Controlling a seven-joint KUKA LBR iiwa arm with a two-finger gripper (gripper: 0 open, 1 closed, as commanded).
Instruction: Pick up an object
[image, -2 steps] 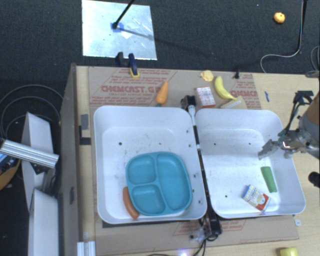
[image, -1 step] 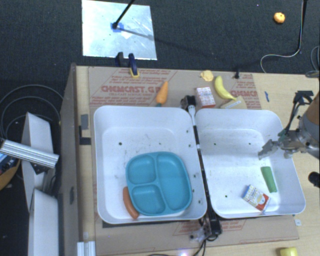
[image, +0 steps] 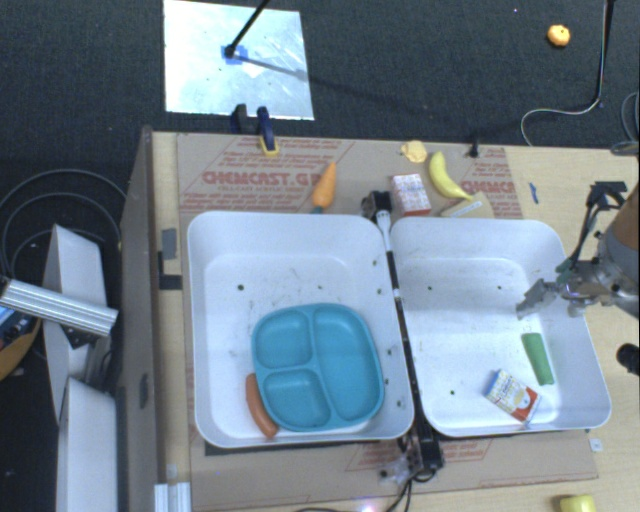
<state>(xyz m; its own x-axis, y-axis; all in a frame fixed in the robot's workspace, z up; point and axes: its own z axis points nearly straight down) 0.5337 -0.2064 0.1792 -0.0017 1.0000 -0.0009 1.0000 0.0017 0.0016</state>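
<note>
The claw was seen over the right bin, apparently spread wide and holding nothing. A green cylinder lay just at its six o'clock, with a small carton farther toward seven o'clock.

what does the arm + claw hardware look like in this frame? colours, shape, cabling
Little of it is in frame, at the right edge over the right bin. The claw is grey metal with thin, dull fingers on a blocky silver-grey body. A dark bracket-like frame with thin dark cabling stands above it. No markings are legible.
</note>
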